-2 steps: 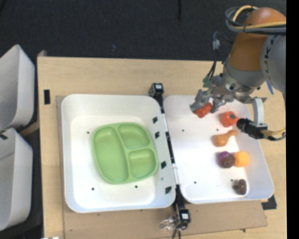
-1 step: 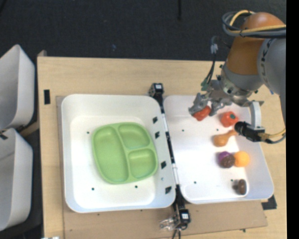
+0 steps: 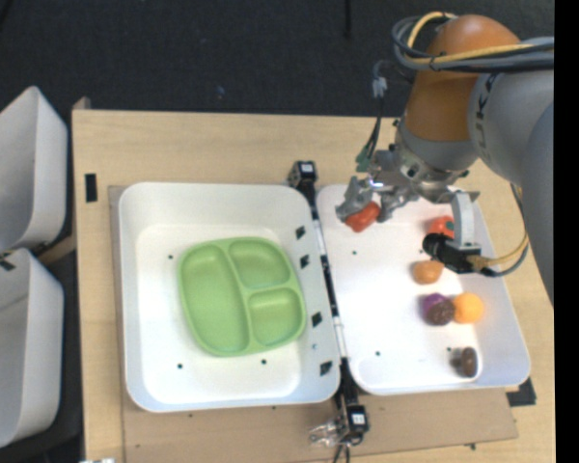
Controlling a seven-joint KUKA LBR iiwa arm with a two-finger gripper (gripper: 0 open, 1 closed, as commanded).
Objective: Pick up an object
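My gripper (image 3: 360,210) hangs over the far left corner of the right bin (image 3: 386,355). A small red-orange object (image 3: 363,219) sits between its grey fingers (image 3: 351,206), and they are shut on it. The grey arm with its orange band comes in from the upper right. More objects lie on the right side of that bin: a tan-orange piece (image 3: 427,272), a purple one (image 3: 437,309), an orange ball (image 3: 470,307) and a brown one (image 3: 463,361). A bit of red (image 3: 442,227) peeks out beside the black cable part.
The left bin (image 3: 145,374) holds a green divided plate (image 3: 241,294). A raised ridge with black clips (image 3: 320,287) separates the two bins. White containers (image 3: 19,172) stand off the bench at the left.
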